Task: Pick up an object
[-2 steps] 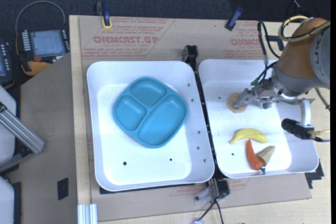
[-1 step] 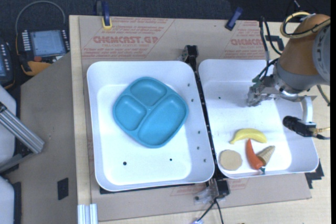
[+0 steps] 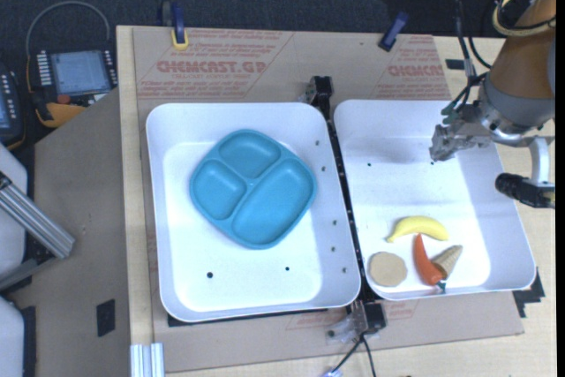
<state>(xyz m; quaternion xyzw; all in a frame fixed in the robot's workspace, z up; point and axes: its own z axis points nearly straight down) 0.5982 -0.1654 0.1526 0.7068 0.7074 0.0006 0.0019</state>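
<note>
The bench carries 2 shallow white bins side by side. The left bin (image 3: 168,190) holds 1 blue divided plate (image 3: 253,188), lying near the middle and a little toward the far edge. The right bin (image 3: 388,137) holds 4 small toy foods, all gathered near its near edge: a yellow banana (image 3: 418,228), a round tan cookie (image 3: 387,269) just beside the bin's near-left corner, an orange carrot (image 3: 426,261) and an ice cream cone (image 3: 448,258) that appears to touch the carrot.

The gripper (image 3: 444,143) sits over the far right part of the right bin, well apart from the food cluster, with nothing visible between its fingers. Whether those fingers are spread or closed cannot be told from this angle; they read as a dark, blurred mass.

The step in hand looks like the approach: no object has been picked yet. The next move likely calls for the arm to travel toward the bin's near edge and settle over 1 item. The banana stands slightly apart and seems the easiest target; the carrot and cone crowd each other, so a grasp there could slip.
</note>
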